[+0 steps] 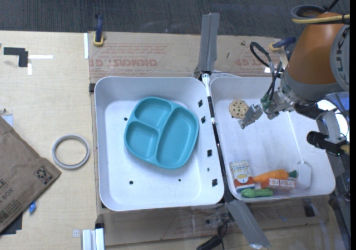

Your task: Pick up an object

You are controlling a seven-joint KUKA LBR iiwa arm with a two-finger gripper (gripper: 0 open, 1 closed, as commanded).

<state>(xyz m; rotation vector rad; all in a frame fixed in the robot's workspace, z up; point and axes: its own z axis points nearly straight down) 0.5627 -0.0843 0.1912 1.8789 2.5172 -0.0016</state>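
My gripper (253, 115) hangs over the upper middle of the right bin (278, 146), just right of a round chocolate-chip cookie (238, 108) lying on the bin floor. I see nothing held in it. Along the front wall of this bin lie a small printed carton (241, 171), an orange toy carrot (272, 176), a green piece (257, 192) and a white rounded object (304, 173). The orange-banded arm comes in from the upper right.
The left bin (101, 148) holds a blue three-part plate (161, 132). A ring of tape (70, 151) and a brown cardboard box (16, 179) lie on the bench to the left. Cables hang near the arm at the right bin's far corner.
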